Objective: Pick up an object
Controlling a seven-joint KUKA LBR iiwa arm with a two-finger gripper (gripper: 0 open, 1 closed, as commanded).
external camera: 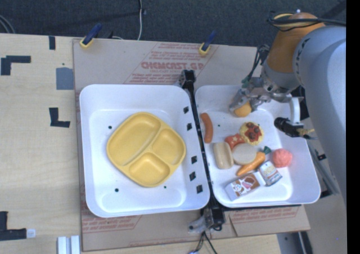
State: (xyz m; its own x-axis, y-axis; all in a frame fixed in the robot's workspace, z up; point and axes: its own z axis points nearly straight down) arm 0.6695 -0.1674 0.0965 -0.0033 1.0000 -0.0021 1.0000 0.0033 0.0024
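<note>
Camera view: gripper (246,105) clasps a yellow-orange toy (243,110) near right bin's (304,194) far edge; pizza slice (251,132) just beside.

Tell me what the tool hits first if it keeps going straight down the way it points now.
Most likely the small yellow-orange item directly under the tool, near the back of the right bin. The tool looks to be right at it already, though height is hard to judge from this slanted view. Below that is the bin floor.
</note>
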